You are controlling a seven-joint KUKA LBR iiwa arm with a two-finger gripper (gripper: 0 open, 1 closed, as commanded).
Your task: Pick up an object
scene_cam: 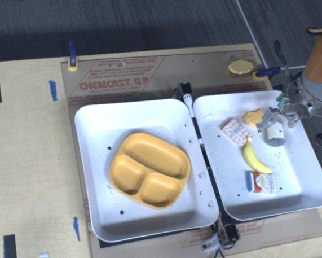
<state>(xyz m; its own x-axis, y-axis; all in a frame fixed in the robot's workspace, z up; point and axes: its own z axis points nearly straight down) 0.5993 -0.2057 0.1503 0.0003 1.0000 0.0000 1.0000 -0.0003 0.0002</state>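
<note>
From my remote seat, I use the banana (256, 159) as my landmark. It lies in the right bin (317, 187), roughly in the middle, its long axis running from the upper left, where the stem end sits, down to the lower right. Just above and left of the stem end is a small red-and-white packet (234, 131); above the banana, near the bin's back wall, lies a small tan piece (254, 116); directly below the banana's lower end sits a small carton (262, 182) with red and blue print.

The gripper (275, 133) hangs just up and to the right of the banana's stem end, over the bin floor, with the arm (319, 82) coming in from the far side of it. I cannot tell whether the gripper is released or clenched: its tip reads as a pale grey blob and nothing clearly sits in it.

The banana is the nearest likely target, lying down and left of the gripper. I judge the coming move turns on squaring the grasp across the banana's slanted long axis rather than along it.

Far left of the banana, the left bin (87, 127) holds a yellow divided tray (149, 170). Both bins rest on the counter (28, 166).
</note>
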